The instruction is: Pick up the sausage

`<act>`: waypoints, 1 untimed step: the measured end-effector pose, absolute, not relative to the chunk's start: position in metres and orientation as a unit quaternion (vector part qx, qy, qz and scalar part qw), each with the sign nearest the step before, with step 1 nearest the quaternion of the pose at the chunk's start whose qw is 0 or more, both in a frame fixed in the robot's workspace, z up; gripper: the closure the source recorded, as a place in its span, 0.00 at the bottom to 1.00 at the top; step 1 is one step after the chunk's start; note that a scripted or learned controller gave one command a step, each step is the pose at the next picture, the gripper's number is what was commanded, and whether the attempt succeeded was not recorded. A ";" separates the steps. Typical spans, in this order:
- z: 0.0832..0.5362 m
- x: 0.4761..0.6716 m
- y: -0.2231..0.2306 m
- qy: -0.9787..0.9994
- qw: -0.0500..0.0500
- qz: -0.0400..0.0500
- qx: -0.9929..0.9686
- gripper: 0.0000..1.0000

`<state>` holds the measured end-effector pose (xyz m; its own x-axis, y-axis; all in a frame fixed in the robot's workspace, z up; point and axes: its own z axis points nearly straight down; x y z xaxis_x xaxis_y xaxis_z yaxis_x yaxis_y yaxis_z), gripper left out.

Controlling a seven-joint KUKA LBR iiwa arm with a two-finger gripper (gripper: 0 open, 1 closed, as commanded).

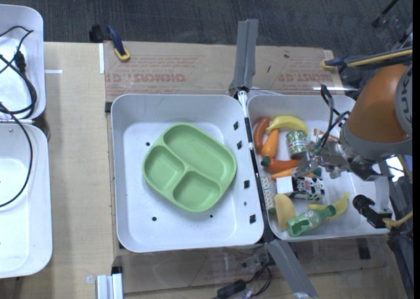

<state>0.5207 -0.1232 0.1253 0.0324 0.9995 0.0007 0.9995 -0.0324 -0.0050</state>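
Beside carrot (270, 143), sausage (260, 132), banana (287, 122) above, end effector (308, 168) nr can (296, 141)

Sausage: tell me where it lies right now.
The sausage lies in the right bin, at its upper left corner near the divider, leaning against the carrot with the banana just to its right.
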 end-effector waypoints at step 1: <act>0.089 0.564 -0.095 -0.654 0.002 0.002 -0.756 0.00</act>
